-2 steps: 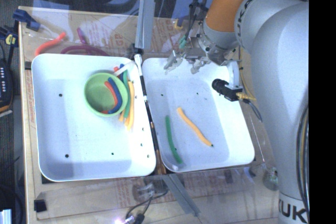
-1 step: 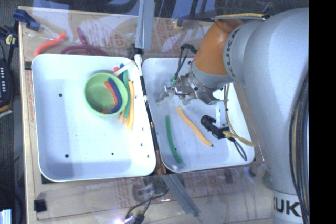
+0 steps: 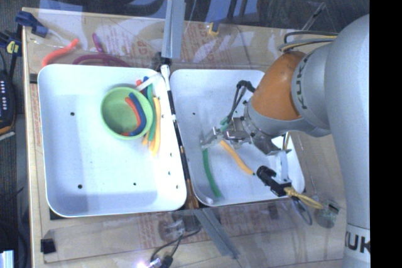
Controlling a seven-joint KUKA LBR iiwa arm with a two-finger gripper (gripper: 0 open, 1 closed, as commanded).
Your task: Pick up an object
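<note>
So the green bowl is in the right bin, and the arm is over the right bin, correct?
Not quite. The camera view shows the green bowl in the left bin, not the right one. The arm is indeed over the right bin.

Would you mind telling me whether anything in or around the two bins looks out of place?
A few loose items lie outside the bins: an orange strip and a purple loop on the bench behind the left bin. Inside it, sticks are crammed around the green bowl.
</note>
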